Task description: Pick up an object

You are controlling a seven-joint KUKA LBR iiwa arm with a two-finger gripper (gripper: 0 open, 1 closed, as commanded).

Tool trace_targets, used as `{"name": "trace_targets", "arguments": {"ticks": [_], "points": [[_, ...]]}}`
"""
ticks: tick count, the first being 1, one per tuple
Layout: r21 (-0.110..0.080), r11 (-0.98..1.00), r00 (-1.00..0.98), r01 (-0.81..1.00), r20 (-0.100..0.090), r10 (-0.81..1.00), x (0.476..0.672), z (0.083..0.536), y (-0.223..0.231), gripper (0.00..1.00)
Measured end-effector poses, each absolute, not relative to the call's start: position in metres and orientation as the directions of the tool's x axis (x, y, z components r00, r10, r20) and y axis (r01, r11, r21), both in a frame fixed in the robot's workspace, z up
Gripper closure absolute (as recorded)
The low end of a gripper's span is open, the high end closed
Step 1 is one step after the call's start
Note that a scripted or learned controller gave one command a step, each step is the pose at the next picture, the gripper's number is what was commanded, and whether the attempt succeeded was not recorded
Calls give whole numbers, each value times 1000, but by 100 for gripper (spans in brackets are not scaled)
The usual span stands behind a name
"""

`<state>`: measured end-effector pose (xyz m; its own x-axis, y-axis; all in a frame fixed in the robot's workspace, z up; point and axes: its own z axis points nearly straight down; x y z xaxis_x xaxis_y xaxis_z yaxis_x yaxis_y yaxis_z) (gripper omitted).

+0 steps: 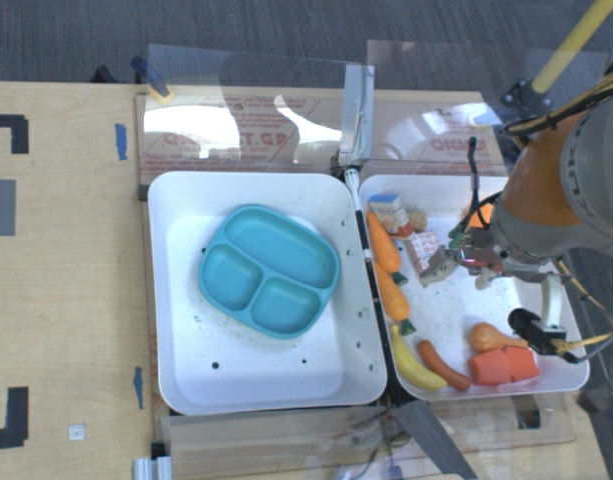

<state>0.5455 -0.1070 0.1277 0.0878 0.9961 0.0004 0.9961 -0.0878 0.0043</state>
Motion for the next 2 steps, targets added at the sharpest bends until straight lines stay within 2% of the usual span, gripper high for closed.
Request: {"name": "trace_targets", "arguments": {"ticks": [1,2], "points": [[5,-198,198,980,0,980,623,88,-103,0],[9,-195,195,981,-3,981,624,99,-102,100]]}}
